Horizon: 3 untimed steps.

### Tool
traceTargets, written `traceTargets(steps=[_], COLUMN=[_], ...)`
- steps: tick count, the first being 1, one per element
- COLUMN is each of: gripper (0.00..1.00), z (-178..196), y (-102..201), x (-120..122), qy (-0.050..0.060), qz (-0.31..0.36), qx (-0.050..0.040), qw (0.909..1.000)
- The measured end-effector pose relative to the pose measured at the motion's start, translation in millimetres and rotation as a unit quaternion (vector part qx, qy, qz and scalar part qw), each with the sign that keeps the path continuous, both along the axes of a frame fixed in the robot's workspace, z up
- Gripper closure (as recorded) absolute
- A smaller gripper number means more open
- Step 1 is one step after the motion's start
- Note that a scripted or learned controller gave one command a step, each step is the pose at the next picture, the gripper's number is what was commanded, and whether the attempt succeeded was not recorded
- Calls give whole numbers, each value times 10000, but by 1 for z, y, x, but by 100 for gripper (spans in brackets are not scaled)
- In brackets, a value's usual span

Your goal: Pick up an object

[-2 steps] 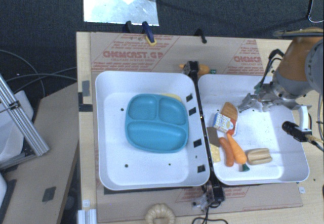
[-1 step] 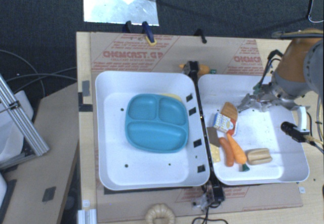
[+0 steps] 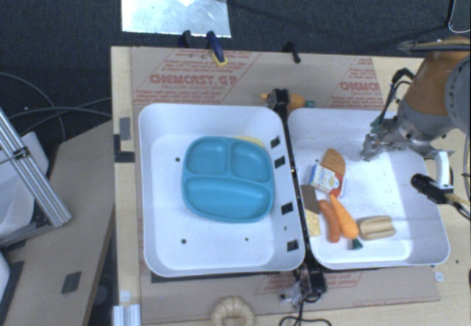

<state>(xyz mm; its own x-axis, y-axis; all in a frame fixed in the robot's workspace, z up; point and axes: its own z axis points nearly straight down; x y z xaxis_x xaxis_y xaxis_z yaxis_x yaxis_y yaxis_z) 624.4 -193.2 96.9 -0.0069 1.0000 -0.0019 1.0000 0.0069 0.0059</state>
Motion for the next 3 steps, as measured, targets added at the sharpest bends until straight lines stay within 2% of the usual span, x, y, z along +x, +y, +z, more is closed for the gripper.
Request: traceTargets(steps=[1, 2, 3], gripper=[100, 100, 100], z=[45, 109, 129], y=[4, 0, 0], x=[-2, 0, 2], qy=[6, -6, 4], qz=[-12, -7, -4], qx=[5, -1, 3], qw=[10000, 10000, 10000])
